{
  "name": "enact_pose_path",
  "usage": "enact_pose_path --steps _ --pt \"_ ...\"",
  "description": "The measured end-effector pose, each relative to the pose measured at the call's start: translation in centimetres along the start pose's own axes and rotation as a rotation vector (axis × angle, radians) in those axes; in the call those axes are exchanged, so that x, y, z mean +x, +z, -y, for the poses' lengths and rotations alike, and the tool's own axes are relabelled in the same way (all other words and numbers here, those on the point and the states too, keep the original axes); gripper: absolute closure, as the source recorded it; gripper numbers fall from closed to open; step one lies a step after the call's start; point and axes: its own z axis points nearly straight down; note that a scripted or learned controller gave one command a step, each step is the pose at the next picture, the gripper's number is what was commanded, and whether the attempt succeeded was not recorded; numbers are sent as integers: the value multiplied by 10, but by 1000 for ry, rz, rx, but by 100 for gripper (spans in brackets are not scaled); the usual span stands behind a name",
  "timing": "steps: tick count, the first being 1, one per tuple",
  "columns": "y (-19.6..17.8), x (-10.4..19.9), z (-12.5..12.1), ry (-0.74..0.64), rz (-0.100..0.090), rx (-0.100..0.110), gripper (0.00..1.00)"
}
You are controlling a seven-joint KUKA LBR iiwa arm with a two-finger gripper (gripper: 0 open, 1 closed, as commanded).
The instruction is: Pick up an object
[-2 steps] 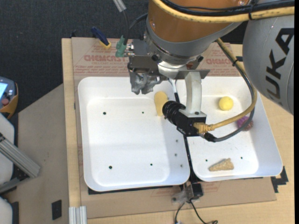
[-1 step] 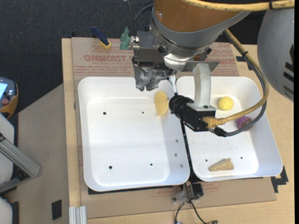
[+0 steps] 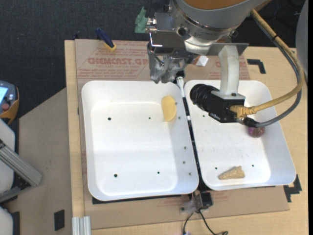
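A pale yellow oval object (image 3: 169,108) lies in the left bin (image 3: 112,146), near its right wall. A tan wedge-shaped piece (image 3: 232,173) rests in the right bin (image 3: 274,151) near the front. A small purple object (image 3: 255,130) sits at that bin's right side, partly behind a yellow cable. My gripper (image 3: 166,75) hangs over the back edge of the left bin, above and just behind the yellow object. Nothing shows between its fingers.
A black cylindrical camera unit (image 3: 213,103) on a white bracket juts over the right bin's back half. A yellow cable (image 3: 279,99) loops across the right side. The bins sit on a cardboard sheet (image 3: 122,58) with a blue-and-yellow clip (image 3: 106,39) at the back left.
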Motion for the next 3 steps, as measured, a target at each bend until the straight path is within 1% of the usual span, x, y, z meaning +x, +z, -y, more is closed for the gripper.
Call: enact_pose_path --steps 1,2,3 --pt "-9 -18 0 4 2 2 100" --pt "94 7 2 -1 8 17 100" --pt "126 -63 1 9 6 12 100"
